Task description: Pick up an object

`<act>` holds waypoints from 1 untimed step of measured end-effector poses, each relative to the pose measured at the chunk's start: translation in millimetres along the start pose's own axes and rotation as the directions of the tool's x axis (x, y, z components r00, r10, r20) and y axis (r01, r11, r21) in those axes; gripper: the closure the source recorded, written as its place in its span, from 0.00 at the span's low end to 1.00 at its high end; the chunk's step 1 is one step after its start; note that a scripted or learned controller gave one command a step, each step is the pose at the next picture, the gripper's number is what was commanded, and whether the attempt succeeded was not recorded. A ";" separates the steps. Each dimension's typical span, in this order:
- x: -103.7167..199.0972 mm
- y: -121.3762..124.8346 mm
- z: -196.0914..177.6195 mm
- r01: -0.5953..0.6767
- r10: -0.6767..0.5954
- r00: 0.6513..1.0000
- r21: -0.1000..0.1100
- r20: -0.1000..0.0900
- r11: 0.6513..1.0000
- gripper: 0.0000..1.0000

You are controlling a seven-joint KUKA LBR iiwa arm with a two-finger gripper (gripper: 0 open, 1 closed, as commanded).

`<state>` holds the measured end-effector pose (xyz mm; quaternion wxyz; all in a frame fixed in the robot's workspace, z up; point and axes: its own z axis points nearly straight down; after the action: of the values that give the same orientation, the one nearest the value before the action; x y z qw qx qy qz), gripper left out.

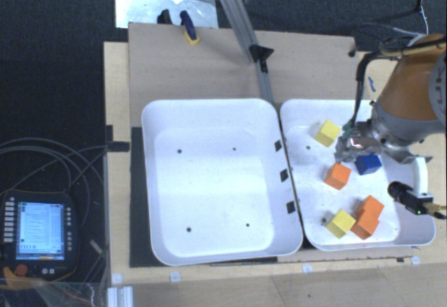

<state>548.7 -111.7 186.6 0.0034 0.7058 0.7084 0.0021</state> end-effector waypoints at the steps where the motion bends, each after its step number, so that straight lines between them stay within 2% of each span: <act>1: -6.3 11.0 -54.6 0.001 -0.001 1.000 -0.001 0.000 1.000 1.00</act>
<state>559.3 -117.8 241.2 0.0039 0.7056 0.7086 0.0023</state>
